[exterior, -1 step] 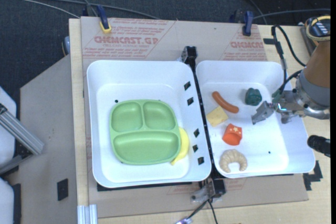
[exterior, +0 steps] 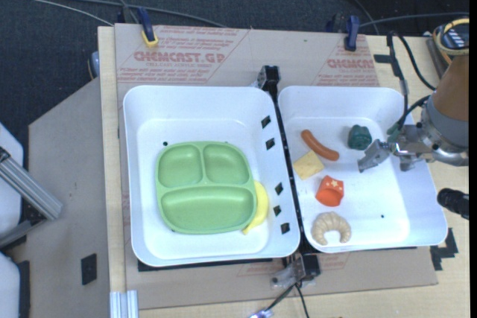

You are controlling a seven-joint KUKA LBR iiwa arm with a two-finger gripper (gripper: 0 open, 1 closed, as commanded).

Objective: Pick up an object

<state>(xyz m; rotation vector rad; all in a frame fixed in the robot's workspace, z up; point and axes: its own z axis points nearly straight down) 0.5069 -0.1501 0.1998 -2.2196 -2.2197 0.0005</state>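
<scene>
The right bin [exterior: 417, 223] holds several toy foods. A dark green lump [exterior: 360, 136] lies at the back, with an orange-brown sausage [exterior: 320, 146] to its left. Below the sausage are a yellow cheese wedge [exterior: 307, 164], a red-orange piece [exterior: 329, 191] and a pale croissant [exterior: 332, 227]. My gripper [exterior: 387, 159] hangs over the right bin, just right of and slightly below the green lump. Its two grey fingers are spread open and nothing sits between them. It touches none of the foods.
The left bin [exterior: 141, 123] carries a green divided plate [exterior: 205, 186] with a yellow banana [exterior: 261, 206] tucked under its right edge. A black divider rail [exterior: 279, 153] runs between the bins. Cables [exterior: 406, 71] lie along the bench's back right.
</scene>
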